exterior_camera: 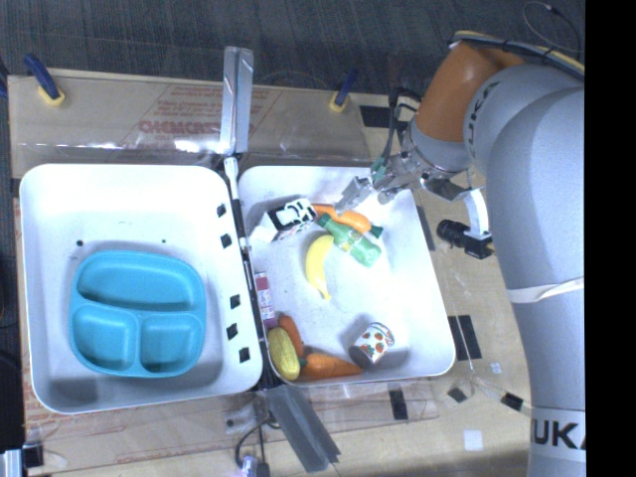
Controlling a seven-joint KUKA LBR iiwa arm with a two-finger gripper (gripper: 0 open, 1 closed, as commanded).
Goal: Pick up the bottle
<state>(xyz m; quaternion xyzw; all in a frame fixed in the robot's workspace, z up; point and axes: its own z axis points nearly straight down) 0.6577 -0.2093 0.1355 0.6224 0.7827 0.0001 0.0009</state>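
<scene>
Reaching in from the right, my grey arm [537, 217] with its orange band above the wrist bent down over the far right corner of the right-hand shallow white bin [437, 306]. My two-finger gripper [360, 193] pointed left and slightly downward, its tip just above the upper end of the green plastic bottle with an orange cap end [350, 237]. Whether the gripper was released or clenched I could not tell; nothing was visibly held by it. The bottle lay on its side in the upper middle of the right bin, tilted, touching the upper end of a yellow banana [317, 264] and just beside a small black-and-white object [291, 215]. Near the bin's front wall lay an orange carrot [323, 364], a yellow corn cob [283, 351] and a small white patterned cup on its side [373, 345]. The left-hand white bin [40, 266] bore a light-blue plastic tray with three compartments [139, 314]. Both bins rested on a bench covered with brown cardboard [129, 107].
</scene>
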